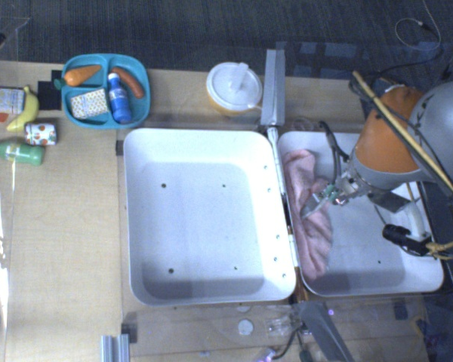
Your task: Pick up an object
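A pink cloth (pixel 311 240) lies crumpled along the left side of the right bin (pixel 377 277), running from its far left corner toward the near wall. My gripper (pixel 315 201) hangs from the grey arm with the orange band (pixel 385 145), which reaches in from the right. The gripper's tip is down at the cloth's middle, right on or just above its right edge. Whether any cloth is caught in it cannot be made out.
The left bin (pixel 136 225) sits beside the right one, parted by a thin rail. Behind the bins stand a white lidded bowl (pixel 234 87) and a blue divided plate (pixel 140 89) with toy food. A banana (pixel 24 110), a can (pixel 41 133) and a green bottle (pixel 16 152) lie far left.
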`<state>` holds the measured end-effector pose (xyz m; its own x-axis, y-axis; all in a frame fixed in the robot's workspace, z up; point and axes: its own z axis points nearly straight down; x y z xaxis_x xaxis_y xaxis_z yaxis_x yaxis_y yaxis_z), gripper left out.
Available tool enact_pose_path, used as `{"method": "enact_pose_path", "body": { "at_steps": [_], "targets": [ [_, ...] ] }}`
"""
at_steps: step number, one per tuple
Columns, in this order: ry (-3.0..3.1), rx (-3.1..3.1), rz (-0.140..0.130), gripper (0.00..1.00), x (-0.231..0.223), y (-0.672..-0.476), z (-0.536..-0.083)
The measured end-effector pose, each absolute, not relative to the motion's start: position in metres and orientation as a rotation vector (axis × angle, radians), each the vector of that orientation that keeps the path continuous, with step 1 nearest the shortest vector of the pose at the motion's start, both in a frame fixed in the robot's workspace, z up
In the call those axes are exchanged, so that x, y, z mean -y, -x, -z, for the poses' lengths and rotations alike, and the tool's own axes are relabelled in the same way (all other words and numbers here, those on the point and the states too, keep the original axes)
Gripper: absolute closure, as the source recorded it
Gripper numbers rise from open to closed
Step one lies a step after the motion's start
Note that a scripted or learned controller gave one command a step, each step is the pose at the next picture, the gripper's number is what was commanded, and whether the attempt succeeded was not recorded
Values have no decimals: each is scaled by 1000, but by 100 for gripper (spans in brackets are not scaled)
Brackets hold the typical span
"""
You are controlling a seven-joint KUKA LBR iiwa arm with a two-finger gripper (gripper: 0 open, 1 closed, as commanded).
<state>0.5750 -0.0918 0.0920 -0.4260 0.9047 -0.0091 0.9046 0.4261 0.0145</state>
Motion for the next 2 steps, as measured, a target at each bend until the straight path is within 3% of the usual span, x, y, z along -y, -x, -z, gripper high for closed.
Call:
{"method": "enact_pose_path", "body": {
  "at_steps": [1, 2],
  "targets": [
    [-1804, -2555, -13, 0, 98, -639, -91],
    [-2033, -2376, -18, 0, 103, -592, -91]
  ]
}}
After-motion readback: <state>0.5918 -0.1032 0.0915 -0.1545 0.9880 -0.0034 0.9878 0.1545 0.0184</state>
